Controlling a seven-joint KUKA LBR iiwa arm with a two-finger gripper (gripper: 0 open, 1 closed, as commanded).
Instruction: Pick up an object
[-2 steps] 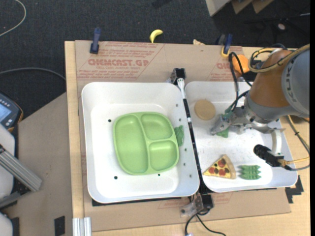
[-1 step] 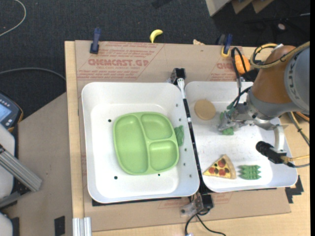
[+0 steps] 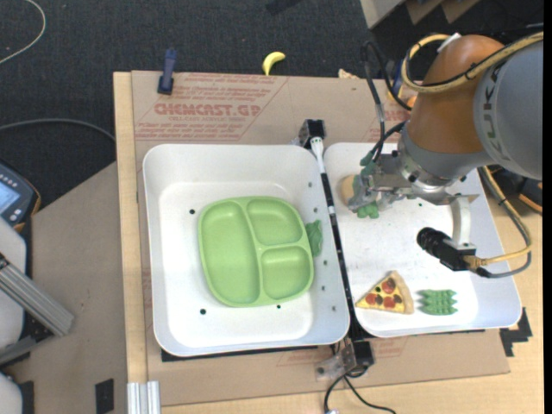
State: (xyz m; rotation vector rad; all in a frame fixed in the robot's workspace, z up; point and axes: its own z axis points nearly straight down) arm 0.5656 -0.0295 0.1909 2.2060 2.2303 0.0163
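Green toy (image 3: 369, 209) is crowded by the gripper (image 3: 373, 195), lowered at the right bin's (image 3: 492, 313) back edge for a grab; finger state cannot be told.

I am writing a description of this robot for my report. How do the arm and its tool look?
The arm is grey and rounded, with a broad glossy orange band above the wrist. Dark lettering runs along the grey shell. Black and yellow cables loop around the orange part. The tool is a compact grey metal block with greenish parts.
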